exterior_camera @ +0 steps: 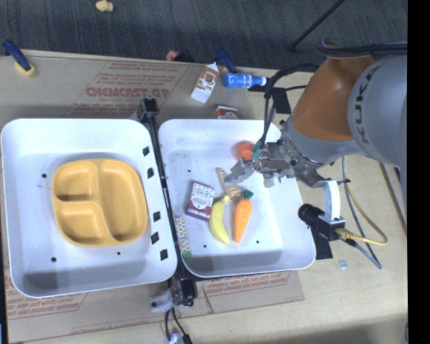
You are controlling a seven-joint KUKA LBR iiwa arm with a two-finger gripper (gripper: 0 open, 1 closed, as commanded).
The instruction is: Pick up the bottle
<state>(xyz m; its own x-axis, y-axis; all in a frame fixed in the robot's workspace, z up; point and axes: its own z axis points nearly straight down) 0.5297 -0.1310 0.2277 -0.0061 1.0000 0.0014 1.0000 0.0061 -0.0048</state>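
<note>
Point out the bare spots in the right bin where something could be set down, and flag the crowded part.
Right bin: bare floor at the far-left corner, above the small purple packet, and a strip along the near wall below the banana and carrot. Crowded: the middle, where packet, banana and carrot lie close, with the gripper and the orange ball just beyond.

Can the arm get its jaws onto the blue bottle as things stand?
Probably not without repositioning: the blue bottle lies on the cardboard outside the right bin, behind its far rim, while the gripper hangs low inside that bin over the toy food.
</note>
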